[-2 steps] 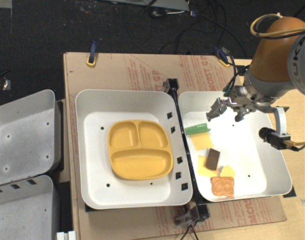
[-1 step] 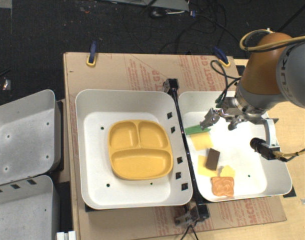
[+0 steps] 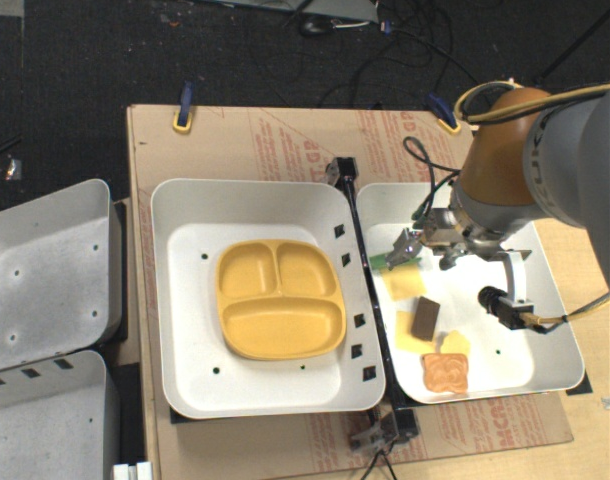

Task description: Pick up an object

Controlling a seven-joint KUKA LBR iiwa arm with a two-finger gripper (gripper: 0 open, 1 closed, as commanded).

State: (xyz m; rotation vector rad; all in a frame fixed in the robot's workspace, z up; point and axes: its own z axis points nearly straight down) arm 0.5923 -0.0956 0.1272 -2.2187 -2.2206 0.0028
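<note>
The gripper [image 3: 417, 244] hung near the right bin's [image 3: 560, 363] left wall; claw state indeterminable. Advised centring over the brown block [image 3: 425, 319] before closing.

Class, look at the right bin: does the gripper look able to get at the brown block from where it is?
Probably yes. The brown block lies uncovered on a yellow piece in the right bin, with nothing on top of it. The gripper hangs just above and left of it.
</note>
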